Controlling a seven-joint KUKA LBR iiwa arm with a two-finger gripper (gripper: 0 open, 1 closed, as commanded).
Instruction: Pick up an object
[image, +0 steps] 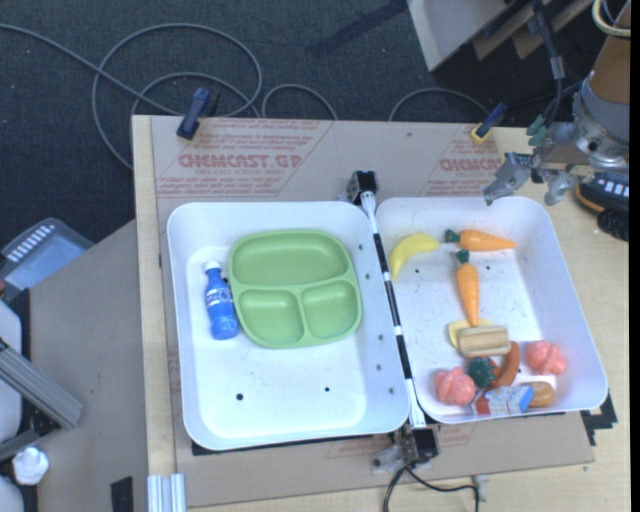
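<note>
We see two shallow white bins side by side on a brown cardboard-covered bench (250, 160). The left white bin (290, 400) holds a green three-compartment plastic tray (295, 288) in its far half, with a small blue bottle with a white cap (219, 300) lying just beside the tray's left edge.

The right white bin (570, 300) holds the toy food. A yellow banana (410, 250) lies at its far left, near the divider. An orange carrot with a green top (482, 240) lies across the far part, and a second orange carrot (467, 288) sits just nearer, pointing toward the near side. The near end is a crowded pile: a tan bread-like roll (483, 342) on a yellow piece, a red sausage-like piece (507, 364), a pink lumpy item (454, 386) on the left, another pink lumpy item (545, 357) on the right, and a small blue and white box (508, 401) at the near rim.

The grey gripper (508, 180) hangs over the far right corner of the right bin, above the rim and well apart from the pile. Its fingers look spread apart, with nothing between them.
</note>
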